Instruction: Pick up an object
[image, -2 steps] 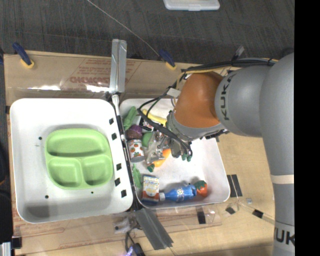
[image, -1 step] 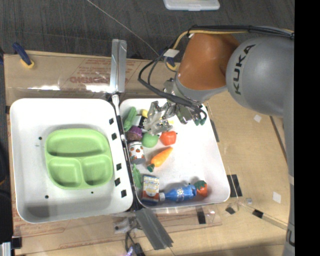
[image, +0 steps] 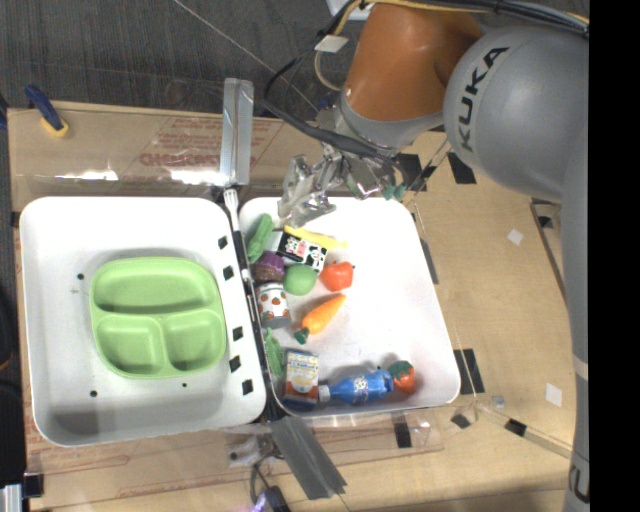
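gripper (image: 305, 200): above right bin's (image: 400, 260) far edge, finger state cannot be told | just below it: yellow-black box (image: 305, 247), tomato (image: 339, 275), carrot (image: 322, 314) | farther: blue bottle (image: 358, 385)

A green three-compartment tray (image: 157, 316) lies in the left white bin (image: 45, 240) on a cardboard-covered bench (image: 500, 300). A blue-and-yellow clamp (image: 45, 110) sits at the bench's far left corner, a metal divider bar (image: 236, 135) rising between the bins.
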